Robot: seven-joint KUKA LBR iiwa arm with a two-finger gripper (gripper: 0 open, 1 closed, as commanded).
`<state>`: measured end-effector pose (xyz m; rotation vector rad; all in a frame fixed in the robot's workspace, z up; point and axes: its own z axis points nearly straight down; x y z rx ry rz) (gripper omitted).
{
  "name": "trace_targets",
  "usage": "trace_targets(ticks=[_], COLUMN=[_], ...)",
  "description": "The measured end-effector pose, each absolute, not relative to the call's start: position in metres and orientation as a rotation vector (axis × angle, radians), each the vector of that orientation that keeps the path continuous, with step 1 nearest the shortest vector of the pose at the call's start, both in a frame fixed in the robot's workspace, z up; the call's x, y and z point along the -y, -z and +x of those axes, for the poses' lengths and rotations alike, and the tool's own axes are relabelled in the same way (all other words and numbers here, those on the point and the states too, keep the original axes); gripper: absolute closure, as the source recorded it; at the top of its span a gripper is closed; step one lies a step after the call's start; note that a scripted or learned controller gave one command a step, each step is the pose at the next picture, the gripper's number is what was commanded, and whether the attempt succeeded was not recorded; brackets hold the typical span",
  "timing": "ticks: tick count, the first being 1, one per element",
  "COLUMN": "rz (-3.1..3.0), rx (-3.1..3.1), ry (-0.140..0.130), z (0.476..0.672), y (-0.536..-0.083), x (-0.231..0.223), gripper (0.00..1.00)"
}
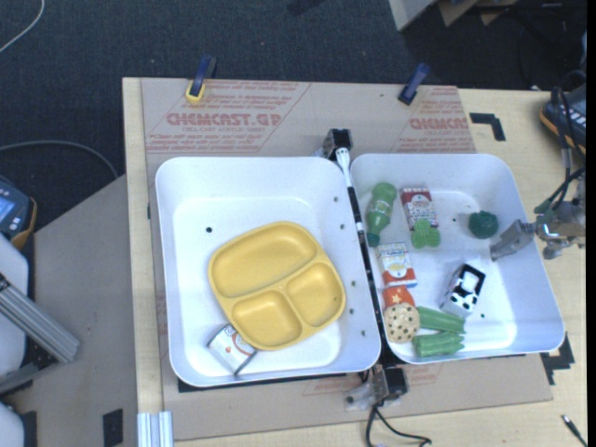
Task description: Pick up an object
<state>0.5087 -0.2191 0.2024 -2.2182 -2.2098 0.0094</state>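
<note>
The right bin (pixel 521 329) holds several small objects. Among them are a green bottle (pixel 379 210), a red and white carton (pixel 415 202), a teal round piece (pixel 482 223), a black and white toy (pixel 463 290), a round cookie (pixel 401 322) and two green cucumber-like pieces (pixel 438 332). My gripper (pixel 524 237) reaches in from the right and hangs over the bin's right rim, just right of the teal piece. Nothing is visibly held in it.
The left bin (pixel 177 203) carries a yellow divided plate (pixel 277 284) and a small carton (pixel 229 347) at its front corner. A black hinge strip (pixel 354 217) runs between the bins. Clamps (pixel 198 80) grip the board's far edge.
</note>
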Motion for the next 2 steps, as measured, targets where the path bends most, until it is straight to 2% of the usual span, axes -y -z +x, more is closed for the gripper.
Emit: trace_targets(ticks=[1,2], rz=[-2.222,-2.218], rx=[2.222,2.217], ry=[0.0,-0.003], z=[0.512,0.519], y=[-0.208,-0.149], x=[0.219,0.222], gripper=[0.0,0.0])
